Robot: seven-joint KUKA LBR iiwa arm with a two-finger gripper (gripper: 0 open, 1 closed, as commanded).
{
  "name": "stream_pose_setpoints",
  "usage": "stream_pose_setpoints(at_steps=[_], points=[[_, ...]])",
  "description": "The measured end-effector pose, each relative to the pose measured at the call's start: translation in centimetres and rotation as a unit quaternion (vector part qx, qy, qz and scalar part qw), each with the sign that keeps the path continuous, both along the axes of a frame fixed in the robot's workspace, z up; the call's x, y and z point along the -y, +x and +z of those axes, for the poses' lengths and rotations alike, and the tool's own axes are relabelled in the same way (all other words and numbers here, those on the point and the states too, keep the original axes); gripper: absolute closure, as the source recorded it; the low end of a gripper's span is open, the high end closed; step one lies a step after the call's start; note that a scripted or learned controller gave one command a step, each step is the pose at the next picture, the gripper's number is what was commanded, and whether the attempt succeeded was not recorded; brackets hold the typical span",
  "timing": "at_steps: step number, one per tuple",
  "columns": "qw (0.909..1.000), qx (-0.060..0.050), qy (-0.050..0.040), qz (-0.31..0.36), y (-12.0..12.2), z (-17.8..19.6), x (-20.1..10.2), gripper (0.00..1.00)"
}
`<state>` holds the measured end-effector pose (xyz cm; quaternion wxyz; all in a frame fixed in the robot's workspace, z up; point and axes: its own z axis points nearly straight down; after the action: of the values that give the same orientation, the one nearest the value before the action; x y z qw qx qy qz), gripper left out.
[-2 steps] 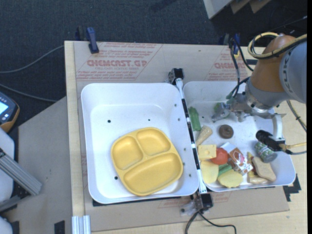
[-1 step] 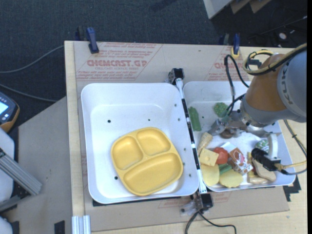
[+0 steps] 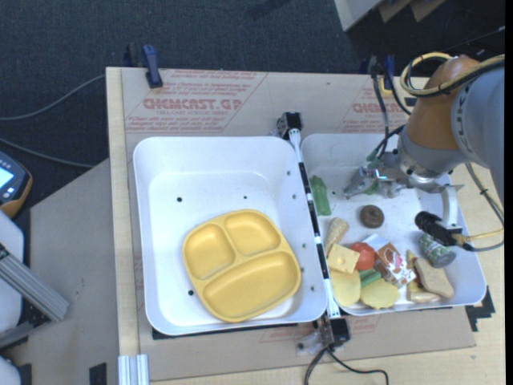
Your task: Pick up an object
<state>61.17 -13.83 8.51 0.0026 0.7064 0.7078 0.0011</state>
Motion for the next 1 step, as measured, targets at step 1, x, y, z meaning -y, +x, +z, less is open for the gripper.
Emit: stream_pose_setpoints(at_steps=[1], points=[[1.0000, -0.005, 0.0021, -0.001, -3.80, -0.07, -0.58, 0.00]])
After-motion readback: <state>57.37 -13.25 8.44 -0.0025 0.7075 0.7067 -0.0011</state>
